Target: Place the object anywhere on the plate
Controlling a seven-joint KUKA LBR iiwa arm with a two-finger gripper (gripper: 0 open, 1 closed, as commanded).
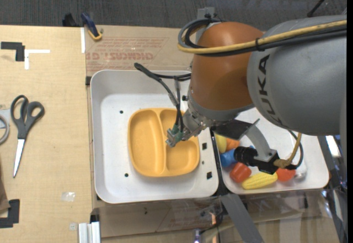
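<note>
Nearest the camera, at the bottom edge of the view, the front rim of the left bin (154, 199) and the right bin (309, 184) meet at a central divider. In the right bin, partly under the arm, lie toy food pieces: a yellow corn cob (259, 181), a red-orange piece (240, 172), a small orange piece (285, 175) and a blue piece (227, 158) beside a yellow one (221, 141). Which of these is the task's object cannot be told; all of them sit in the right bin, well apart from the plate. Further in, the yellow divided plate (149, 145) lies flat in the left bin with both compartments bare. The gripper (175, 137) hangs over the plate's divider ridge, near the right compartment; it is small and dark against the plate, and whether it is spread or pressed together cannot be told, nor is any object visible in it. Judgement: placement is not done, since nothing rests on the plate. Remaining: get an object over and set it down. Beyond, the orange band (226, 65) and grey arm (298, 70) cover the far right. Left on the wooden surface (49, 126) lie scissors (23, 126).
</note>
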